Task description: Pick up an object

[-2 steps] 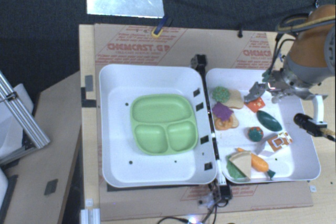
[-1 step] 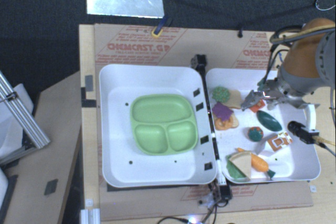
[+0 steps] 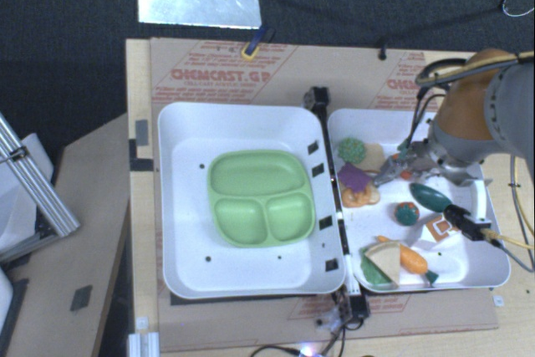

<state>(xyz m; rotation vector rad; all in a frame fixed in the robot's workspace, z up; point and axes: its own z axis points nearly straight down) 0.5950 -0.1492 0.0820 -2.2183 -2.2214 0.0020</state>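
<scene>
The right bin (image 3: 481, 267) holds several small toys. A green broccoli piece (image 3: 352, 150) lies near the top left, with a purple piece (image 3: 354, 178) and an orange slice (image 3: 360, 197) below it. A teal ball (image 3: 406, 213), a dark teal oval piece (image 3: 430, 196), a small orange and white block (image 3: 439, 227), a carrot (image 3: 412, 260) and a sandwich wedge (image 3: 375, 270) lie further down. My gripper (image 3: 389, 172) hangs low over the bin's upper middle, just right of the purple piece and pointing toward it. Nothing visibly sits in it.
The left bin (image 3: 184, 263) holds a light green divided plate (image 3: 259, 196). A black clip divider (image 3: 328, 180) runs between the bins. The grey arm with its orange band (image 3: 468, 109) covers the right bin's upper right corner. A cable (image 3: 489, 238) trails across the right rim.
</scene>
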